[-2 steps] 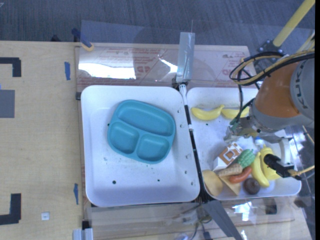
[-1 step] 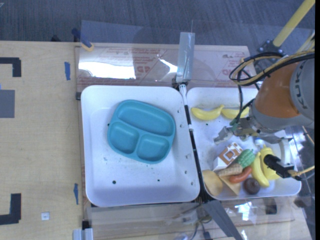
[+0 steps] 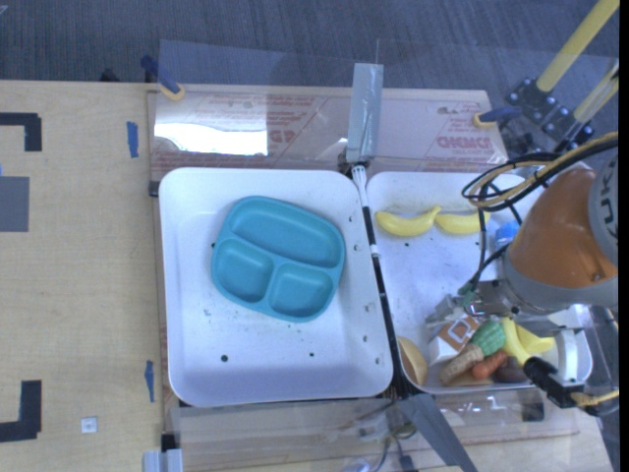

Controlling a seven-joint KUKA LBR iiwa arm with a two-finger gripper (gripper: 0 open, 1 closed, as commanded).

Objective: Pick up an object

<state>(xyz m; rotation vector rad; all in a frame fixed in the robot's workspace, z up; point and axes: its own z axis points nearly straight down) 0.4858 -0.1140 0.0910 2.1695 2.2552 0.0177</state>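
The wooden bench [image 3: 79, 293] is carrying two white bins side by side; the left bin [image 3: 187, 342] is holding a blue divided plate [image 3: 278, 257]. I am hanging over the right bin [image 3: 413, 264], above a pile of toy food [image 3: 486, 347] in its near corner. Nothing is lifted yet. A yellow banana [image 3: 408, 221] is lying apart by the far wall.

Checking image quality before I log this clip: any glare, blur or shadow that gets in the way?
Camera view: bright glare on the clear panel behind the left bin; blue tray sharp and evenly lit; the arm covers part of the right bin and shades the cluttered toy pile, so items there are hard to separate.
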